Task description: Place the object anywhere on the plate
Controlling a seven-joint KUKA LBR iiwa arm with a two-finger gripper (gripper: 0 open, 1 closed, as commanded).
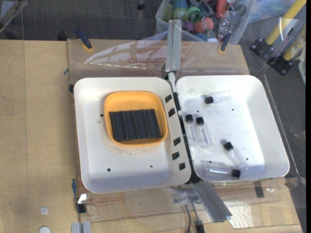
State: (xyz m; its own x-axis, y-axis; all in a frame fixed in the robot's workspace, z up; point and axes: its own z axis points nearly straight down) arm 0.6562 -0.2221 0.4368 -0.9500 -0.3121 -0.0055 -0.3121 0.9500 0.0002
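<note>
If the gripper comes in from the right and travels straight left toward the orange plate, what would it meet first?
Probably the right bin, at its outer rim, if it travels low; then the two black-capped vials near the bins' shared edge. Height cannot be judged here.

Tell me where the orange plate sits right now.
The orange plate with rounded corners sits in the left white bin in the camera view, carrying a ribbed black rectangular block. It lies just left of the divider shared with the right bin.
</note>
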